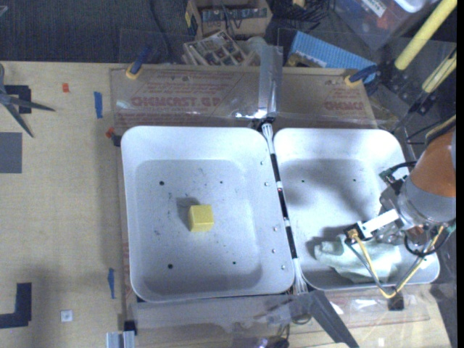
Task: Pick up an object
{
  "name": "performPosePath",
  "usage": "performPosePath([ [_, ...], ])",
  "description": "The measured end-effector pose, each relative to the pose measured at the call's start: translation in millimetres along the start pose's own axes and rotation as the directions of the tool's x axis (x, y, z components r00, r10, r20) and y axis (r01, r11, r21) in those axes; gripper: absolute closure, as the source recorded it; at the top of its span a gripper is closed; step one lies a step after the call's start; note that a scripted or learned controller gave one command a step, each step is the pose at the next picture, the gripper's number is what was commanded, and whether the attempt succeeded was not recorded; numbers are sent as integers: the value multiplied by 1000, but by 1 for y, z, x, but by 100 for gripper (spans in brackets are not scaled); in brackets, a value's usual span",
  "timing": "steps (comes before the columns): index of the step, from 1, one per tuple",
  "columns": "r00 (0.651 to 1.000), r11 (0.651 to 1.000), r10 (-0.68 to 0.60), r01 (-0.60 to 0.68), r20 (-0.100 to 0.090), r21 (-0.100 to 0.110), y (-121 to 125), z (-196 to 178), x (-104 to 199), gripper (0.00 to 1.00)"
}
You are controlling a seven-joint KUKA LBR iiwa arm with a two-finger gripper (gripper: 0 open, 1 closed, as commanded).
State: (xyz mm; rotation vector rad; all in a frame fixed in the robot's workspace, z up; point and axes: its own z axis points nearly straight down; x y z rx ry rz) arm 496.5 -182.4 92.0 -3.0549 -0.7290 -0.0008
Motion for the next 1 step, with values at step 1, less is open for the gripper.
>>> performPosePath([
  [1,968,968,-252,252,1,-1,30,-37,-35,100],
])
